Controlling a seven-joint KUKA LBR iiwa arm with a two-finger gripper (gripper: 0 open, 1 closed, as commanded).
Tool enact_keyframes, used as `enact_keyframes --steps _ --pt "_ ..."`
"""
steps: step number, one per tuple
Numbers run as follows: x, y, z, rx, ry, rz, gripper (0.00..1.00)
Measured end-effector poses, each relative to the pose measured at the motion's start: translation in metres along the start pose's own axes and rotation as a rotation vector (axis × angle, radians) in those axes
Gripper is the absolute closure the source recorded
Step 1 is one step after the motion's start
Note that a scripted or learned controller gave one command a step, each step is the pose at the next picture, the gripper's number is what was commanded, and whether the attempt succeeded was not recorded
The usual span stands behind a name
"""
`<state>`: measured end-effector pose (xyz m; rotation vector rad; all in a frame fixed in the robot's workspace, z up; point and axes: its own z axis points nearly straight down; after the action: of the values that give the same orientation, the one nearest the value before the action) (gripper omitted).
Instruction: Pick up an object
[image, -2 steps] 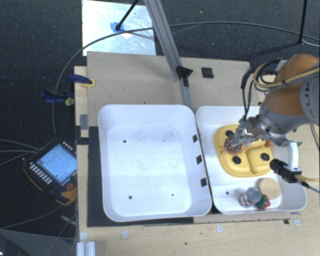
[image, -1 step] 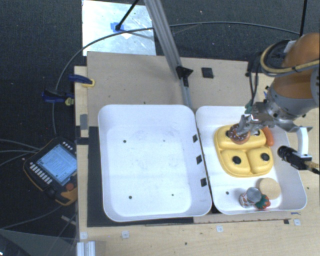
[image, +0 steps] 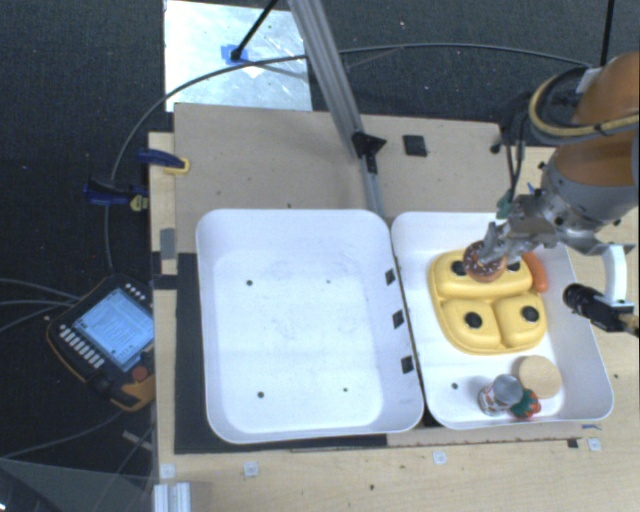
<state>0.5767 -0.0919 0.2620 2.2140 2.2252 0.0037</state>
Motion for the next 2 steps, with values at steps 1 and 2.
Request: enact_keyframes --steps 1,2 --pt "0.049 -0.018 -0.003 0.002 0.002 -0.005 1.00" --pt "0.101 -0.021 0.009 0.003 0.002 -0.005 1.00"
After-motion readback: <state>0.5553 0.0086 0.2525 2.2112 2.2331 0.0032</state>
